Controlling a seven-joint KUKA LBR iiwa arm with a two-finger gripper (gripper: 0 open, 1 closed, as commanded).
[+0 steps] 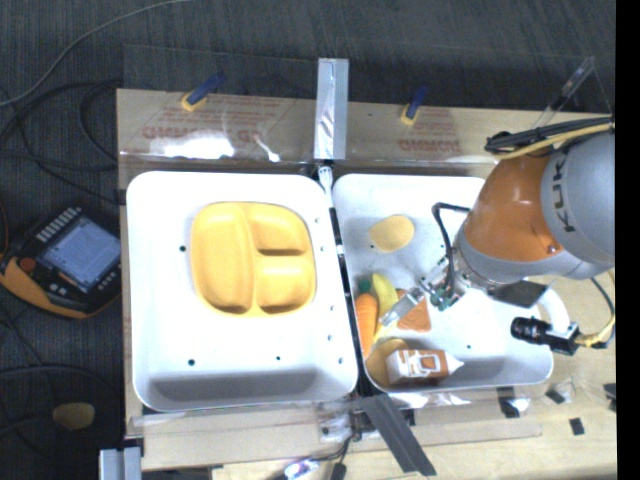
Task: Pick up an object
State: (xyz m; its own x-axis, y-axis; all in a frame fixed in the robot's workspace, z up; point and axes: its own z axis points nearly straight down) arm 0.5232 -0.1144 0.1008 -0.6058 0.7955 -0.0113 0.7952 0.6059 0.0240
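The claw (437, 295) sits low in the right bin (500, 353), just to the right of a little cluster of toy food. Honestly can't tell if it's clenched or released, it's too small and shiny at this angle, and nothing visibly sits between its tips. Right beside it there's an orange wedge-shaped piece (415, 317), basically touching or almost. Left of that is a carrot (366, 320) lying along the bin's left wall with a yellow piece (385, 290) next to it. A small carton (418, 365) lies tipped over near the front edge. A pale yellow round thing (391, 232) sits further back, apart from the rest. The left bin (160, 363) holds a yellow divided tray (253, 257) roughly in the middle. Off the table on the left, a handheld pendant (62, 261) lies on the floor
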